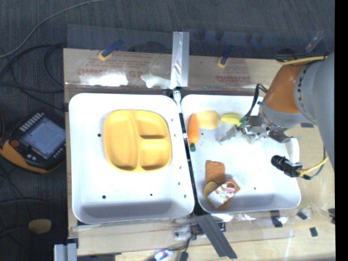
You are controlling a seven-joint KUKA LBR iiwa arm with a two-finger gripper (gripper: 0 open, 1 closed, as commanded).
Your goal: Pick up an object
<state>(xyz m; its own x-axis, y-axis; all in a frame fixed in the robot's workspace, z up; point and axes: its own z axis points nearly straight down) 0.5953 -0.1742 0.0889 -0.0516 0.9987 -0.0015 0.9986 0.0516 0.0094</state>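
Note:
The right bin [255,194] holds several small items. An orange carrot [193,128] lies against its left wall, with a pale yellow round fruit [207,119] beside it. A yellow-green fruit [230,118] lies just right of that, touching or very near my gripper [237,129], which hangs low over the bin's upper middle. Nothing can be made out in the gripper's grasp. A brown bread-like piece [215,170] and a small red and white carton [224,193] lie near the front of the bin, well below the gripper.
The left bin [87,200] bears a yellow divided tray [137,138]. The grey arm with its orange band [283,94] comes in over the right bin's right edge. A black cable connector [285,165] hangs by that edge. A handheld controller [35,140] lies off the bench at left.

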